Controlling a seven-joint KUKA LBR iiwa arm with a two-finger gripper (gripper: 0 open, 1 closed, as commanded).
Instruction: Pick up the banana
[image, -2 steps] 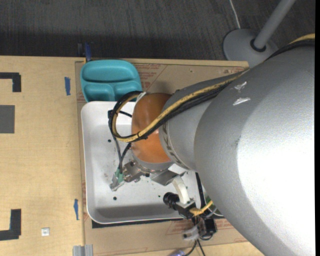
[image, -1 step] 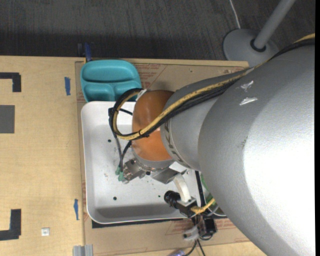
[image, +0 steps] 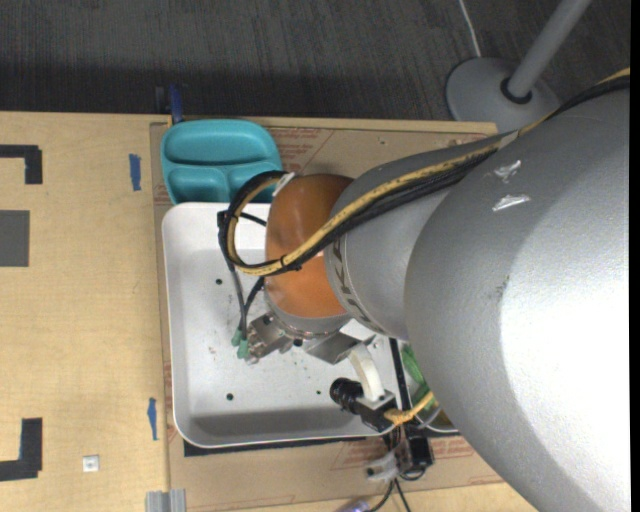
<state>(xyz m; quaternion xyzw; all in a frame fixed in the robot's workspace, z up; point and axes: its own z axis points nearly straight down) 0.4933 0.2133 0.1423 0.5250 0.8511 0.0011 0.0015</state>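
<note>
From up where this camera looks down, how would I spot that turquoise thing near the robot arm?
Start at the white bin under the big grey arm. Follow its far rim, just left of the arm's orange band. There sits the teal tray, glossy, rounded, split into compartments, the one bright blue-green piece against brown cardboard.

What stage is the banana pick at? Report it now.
Done: the arm has reached over the left white bin, with the gripper low over the bin floor. In hand: nothing I can confirm; no banana is visible between its fingers. Left: finding, grasping and lifting the banana, which the arm may be hiding.
</note>
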